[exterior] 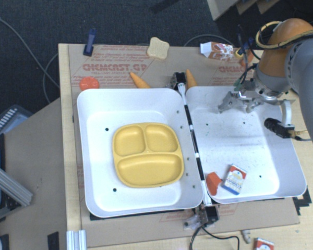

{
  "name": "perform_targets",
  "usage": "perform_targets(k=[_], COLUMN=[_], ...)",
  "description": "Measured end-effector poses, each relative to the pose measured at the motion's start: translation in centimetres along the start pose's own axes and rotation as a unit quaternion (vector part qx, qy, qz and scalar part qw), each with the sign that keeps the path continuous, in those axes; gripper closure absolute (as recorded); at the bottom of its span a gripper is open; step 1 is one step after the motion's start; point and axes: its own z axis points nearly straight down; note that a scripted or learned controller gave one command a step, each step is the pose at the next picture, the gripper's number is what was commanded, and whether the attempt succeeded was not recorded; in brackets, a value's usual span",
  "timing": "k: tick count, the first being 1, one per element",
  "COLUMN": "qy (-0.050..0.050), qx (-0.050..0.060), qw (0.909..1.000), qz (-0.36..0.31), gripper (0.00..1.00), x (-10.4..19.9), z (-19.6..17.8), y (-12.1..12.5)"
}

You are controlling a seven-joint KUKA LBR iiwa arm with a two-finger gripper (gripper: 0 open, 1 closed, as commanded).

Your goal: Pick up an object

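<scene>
The gripper [239, 100] hangs over the far part of the right bin [271, 155], below the arm's orange-banded wrist [281, 46]. Its fingers appear as grey prongs angled toward the bin floor; whether they are spread or pressed together cannot be told, and nothing is seen between them.

Relative to the gripper, the candidate objects lie well apart, toward the near edge of the right bin: a small carton [234, 179] printed in red, white and blue, and, just beside it toward the divider between the bins, an orange-red block [213, 183]. The bin floor directly beneath the gripper is bare apart from dark specks.

Further from the gripper, across the divider, the left bin [94, 139] holds a yellow divided plate [147, 154] with three compartments, lying flat near its centre.

The step in hand is judged to be the approach: no object has yet been grasped. The next move would call for travel toward the near side of the right bin, then a descent over the carton or the block, with the fingers straddling the chosen piece; the two lie close together, so a grasp on one may disturb the other.

The arm's upper links are cut off by the frame. The carton's print is too small to read.
</scene>
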Motion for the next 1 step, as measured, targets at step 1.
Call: perform_targets(k=[1], qy=[0.001], qx=[0.0], qw=[1.0], qz=[0.0], gripper=[0.0], x=[7.46], z=[0.07], y=[-4.09])
